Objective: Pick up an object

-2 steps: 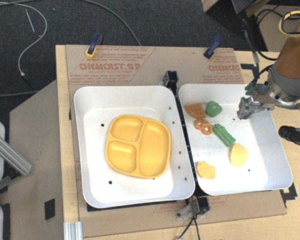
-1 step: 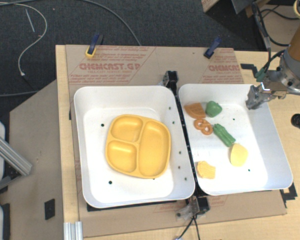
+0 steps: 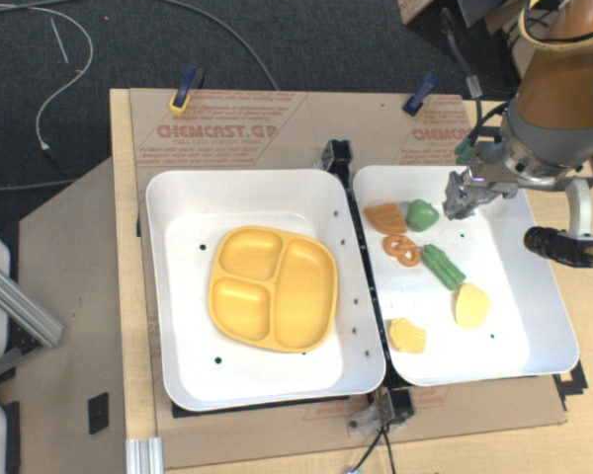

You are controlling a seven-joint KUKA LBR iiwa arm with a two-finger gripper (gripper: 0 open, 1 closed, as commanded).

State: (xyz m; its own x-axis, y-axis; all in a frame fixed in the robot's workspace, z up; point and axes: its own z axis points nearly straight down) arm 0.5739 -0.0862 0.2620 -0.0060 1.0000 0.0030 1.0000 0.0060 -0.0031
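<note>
In the right bin [image 3: 534,354] the toys lie in a loose group. Nearest sits a yellow wedge [image 3: 407,336], and just right of it and a little farther a pale yellow piece [image 3: 471,306]. Beyond those a dark green cucumber [image 3: 442,266] lies at a slant, with an orange ring [image 3: 402,250] just left of it. Farther still an orange slab [image 3: 384,216] lies beside a round green piece [image 3: 422,213]. The gripper [image 3: 462,203] hangs over the far part of this bin, just right of the round green piece; whether its fingers are spread or pressed together cannot be told from this slant, and nothing shows between them. The left bin [image 3: 173,294] holds a yellow divided plate [image 3: 274,287]. Both bins rest on a brown board surface [image 3: 227,126] printed with red lettering, pinned at its far edge by two blue clamps [image 3: 186,87]. Beyond the board, dark carpet [image 3: 277,18] carries a loose white cable [image 3: 69,38].
</note>
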